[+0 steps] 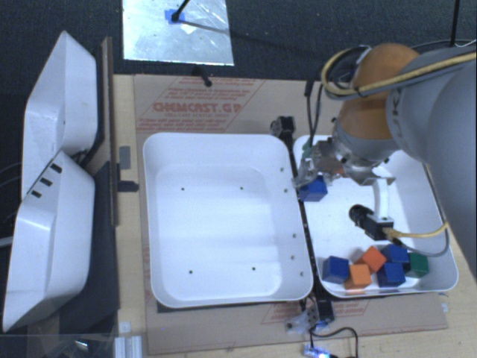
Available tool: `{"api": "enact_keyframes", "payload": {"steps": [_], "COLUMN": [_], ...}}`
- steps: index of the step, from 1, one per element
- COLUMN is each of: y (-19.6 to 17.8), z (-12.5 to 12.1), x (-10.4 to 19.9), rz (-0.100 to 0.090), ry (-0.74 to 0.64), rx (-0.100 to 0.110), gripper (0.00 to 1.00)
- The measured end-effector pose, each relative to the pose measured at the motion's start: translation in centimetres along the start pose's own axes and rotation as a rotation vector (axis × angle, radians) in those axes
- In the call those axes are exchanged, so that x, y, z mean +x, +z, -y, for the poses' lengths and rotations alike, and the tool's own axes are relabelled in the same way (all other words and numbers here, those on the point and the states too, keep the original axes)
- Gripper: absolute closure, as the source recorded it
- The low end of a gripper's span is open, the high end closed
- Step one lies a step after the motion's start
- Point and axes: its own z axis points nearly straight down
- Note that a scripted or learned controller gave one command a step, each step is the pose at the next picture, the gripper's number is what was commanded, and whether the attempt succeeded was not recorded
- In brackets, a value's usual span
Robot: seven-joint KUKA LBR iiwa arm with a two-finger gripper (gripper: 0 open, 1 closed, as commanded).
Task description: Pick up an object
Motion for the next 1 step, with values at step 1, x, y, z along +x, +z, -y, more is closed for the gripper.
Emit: {"api": "enact_keyframes", "payload": {"steps": [1], "y": [0.20], "z": [3.77], "x": [8.94], "rz": [-0.001], "ry": [0.000], "rx": [0.004], "gripper": [1.00]}}
